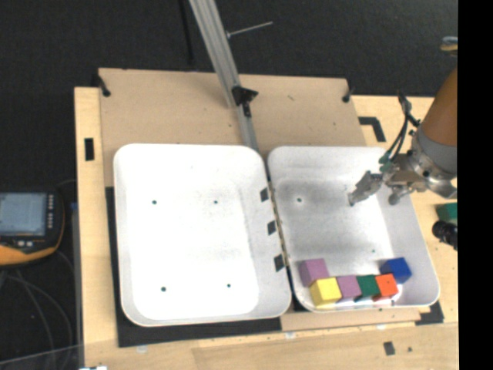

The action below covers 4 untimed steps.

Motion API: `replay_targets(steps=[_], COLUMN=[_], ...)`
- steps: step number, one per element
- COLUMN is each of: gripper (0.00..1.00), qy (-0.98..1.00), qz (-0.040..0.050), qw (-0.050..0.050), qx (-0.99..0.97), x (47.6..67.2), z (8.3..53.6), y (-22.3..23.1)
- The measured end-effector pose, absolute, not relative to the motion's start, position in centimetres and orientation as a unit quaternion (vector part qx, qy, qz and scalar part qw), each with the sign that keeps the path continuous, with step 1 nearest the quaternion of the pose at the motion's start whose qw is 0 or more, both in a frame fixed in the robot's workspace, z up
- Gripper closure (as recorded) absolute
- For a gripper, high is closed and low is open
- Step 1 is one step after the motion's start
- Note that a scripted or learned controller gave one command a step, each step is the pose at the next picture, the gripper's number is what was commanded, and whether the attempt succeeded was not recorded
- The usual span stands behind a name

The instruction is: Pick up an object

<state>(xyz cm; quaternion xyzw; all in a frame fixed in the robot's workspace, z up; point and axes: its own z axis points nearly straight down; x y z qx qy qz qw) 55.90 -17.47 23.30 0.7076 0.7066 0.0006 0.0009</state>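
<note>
From above, the right bin [308,168] holds a cluster along its near edge: two purple blocks [313,270] [348,286], a yellow block [326,290], a green block [367,286], an orange block [386,285] and a blue block [396,268]. The end effector [377,189] hovers over this bin's far right part, fingers spread, pinching nothing. The left bin [192,230] sits alongside it on the counter [308,102].

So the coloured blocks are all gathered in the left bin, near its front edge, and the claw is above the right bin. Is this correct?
Not quite. The camera view shows the coloured blocks gathered in the right bin, near its front edge, not in the left bin. The claw is indeed above the right bin.
</note>
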Motion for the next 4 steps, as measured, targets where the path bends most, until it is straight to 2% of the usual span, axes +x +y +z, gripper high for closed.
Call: replay_targets(steps=[1,2,3,4], gripper=[1.00,1.00,1.00,1.00], qy=[0.707,0.708,0.710,0.710], qz=[0.0014,0.0023,0.0019,-0.0004], qw=[0.002,0.006,0.002,-0.001], qx=[0.708,0.706,0.704,0.704], x=[56.0,58.9,63.3,63.9], z=[24.4,32.4,33.5,28.9], y=[-17.6,-18.9,-10.1,-2.4])
